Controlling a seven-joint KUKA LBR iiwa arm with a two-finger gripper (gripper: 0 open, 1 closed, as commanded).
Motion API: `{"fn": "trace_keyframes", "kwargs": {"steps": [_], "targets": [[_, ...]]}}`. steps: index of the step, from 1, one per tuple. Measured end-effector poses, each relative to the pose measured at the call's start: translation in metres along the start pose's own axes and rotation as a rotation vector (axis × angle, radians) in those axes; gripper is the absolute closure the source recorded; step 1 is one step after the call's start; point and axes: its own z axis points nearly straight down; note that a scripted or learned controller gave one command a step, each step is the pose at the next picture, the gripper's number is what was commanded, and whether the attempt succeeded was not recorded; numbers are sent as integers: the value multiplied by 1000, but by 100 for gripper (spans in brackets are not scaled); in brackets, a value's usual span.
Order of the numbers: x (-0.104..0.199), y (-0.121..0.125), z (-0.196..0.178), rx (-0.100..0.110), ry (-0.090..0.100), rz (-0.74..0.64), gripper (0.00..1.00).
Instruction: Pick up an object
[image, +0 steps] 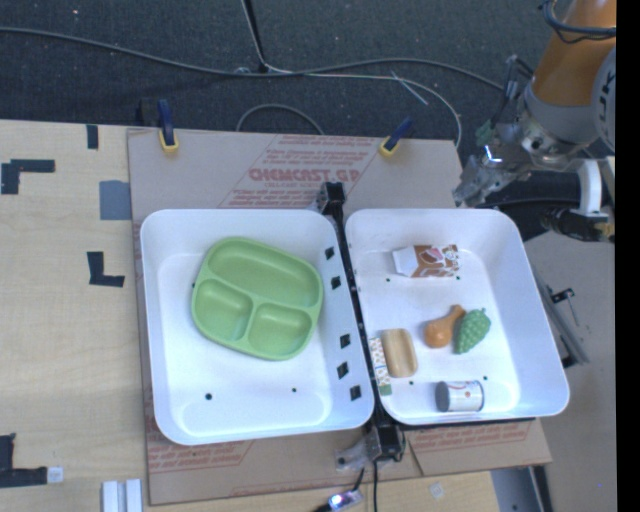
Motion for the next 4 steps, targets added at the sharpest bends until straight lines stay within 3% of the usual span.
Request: {"fn": "trace_keyframes", "kwargs": {"steps": [2, 4], "targets": [[87, -42, 31, 7, 0, -1, 100], [186, -103, 42, 8, 0, -2, 100]]}}
